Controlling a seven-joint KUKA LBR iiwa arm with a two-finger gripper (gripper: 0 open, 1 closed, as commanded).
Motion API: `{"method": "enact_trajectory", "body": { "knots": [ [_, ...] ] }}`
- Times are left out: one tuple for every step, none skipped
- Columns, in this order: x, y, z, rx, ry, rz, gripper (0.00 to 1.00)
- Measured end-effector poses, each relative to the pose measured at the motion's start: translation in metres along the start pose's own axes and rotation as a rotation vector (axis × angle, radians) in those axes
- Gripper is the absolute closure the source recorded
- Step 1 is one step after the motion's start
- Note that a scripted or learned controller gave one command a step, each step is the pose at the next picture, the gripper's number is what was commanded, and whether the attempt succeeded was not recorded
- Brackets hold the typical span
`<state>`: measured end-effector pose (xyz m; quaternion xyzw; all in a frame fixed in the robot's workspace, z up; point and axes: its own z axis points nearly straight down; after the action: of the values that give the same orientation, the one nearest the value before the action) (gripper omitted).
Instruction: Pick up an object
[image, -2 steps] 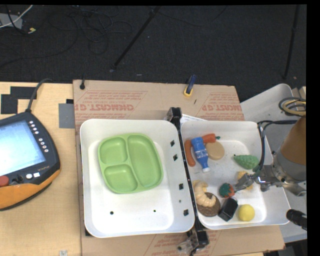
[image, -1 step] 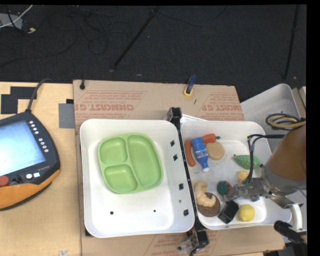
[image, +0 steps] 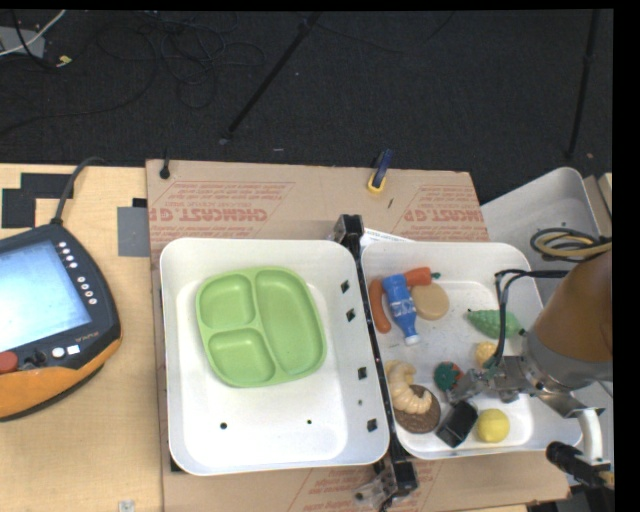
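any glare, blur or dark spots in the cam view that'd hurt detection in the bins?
Camera view: lighting even and diffuse, no hard glare on the white bins; green tray crisp. Overall slightly soft and low-res, so the small items near the gripper merge into clutter. The arm looks soft-edged. Floor above the bench is dark and underexposed.

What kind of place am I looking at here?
Probably a robotics lab test bench: a robot arm reaches over white bins of toy food, with a handheld control pendant alongside and cables trailing across the dark floor.
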<state>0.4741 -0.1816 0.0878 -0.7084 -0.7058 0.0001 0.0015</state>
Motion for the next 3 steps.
{"method": "enact_trajectory", "body": {
  "knots": [
    [-0.002,0.0,-0.012,-0.002,0.0,0.007,1.0],
    [-0.004,-0.002,-0.074,-0.005,-0.003,-0.004,1.0],
    [0.004,0.002,-0.123,-0.005,-0.002,-0.004,1.0]
  ]
}}
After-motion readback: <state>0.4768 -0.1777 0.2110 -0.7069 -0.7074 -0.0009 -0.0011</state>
